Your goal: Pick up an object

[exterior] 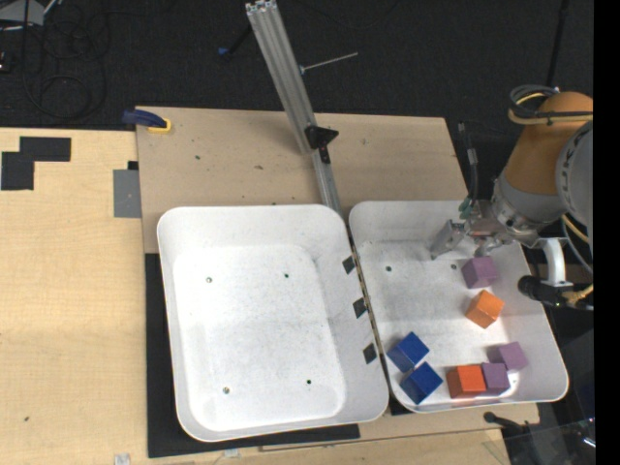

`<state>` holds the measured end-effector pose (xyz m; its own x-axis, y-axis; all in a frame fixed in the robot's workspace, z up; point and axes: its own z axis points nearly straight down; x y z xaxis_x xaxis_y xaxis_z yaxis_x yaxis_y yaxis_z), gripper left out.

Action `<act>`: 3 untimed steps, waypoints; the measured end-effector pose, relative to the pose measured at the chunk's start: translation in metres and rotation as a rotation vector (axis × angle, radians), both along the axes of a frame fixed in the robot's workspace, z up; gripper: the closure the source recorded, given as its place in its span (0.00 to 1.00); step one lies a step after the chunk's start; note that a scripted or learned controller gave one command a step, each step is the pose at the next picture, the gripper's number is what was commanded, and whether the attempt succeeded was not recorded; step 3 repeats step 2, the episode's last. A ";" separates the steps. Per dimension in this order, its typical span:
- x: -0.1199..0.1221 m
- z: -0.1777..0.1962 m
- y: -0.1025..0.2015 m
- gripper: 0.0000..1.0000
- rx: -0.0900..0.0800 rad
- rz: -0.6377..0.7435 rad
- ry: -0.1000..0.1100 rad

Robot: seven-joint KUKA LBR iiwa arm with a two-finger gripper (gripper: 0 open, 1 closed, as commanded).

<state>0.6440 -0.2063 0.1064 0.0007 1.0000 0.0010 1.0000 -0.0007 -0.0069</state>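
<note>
The left bin [257, 318] has nothing in it but a few dark specks, so all the action is in the right bin [417, 260]. Going across that one: two blue cubes [415, 364] sit touching each other near its front left corner, then an orange block [467, 380] with a small purple one [495, 377] tight against the front wall, another purple cube [511, 356] just behind those, a lone orange cube [484, 308] mid-bin toward the right wall, and a purple cube [480, 271] just behind it.

The gripper [473, 232] hangs right over the back half of the bin, fingers spread apart, nothing between them, just behind that purple cube. That's my guess for the target.

These look like light, rigid little blocks with flat faces, so pinching two opposite sides should be easy. The purple one has open floor on its left and behind; the orange cube sits close on the front side, so I'd watch that. The front-wall cluster looks way too cramped.
</note>
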 end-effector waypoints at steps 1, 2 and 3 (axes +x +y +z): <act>0.001 0.013 -0.001 1.00 -0.001 0.000 -0.004; -0.003 0.076 -0.003 1.00 -0.003 -0.003 -0.012; -0.003 0.076 -0.003 1.00 -0.003 -0.003 -0.012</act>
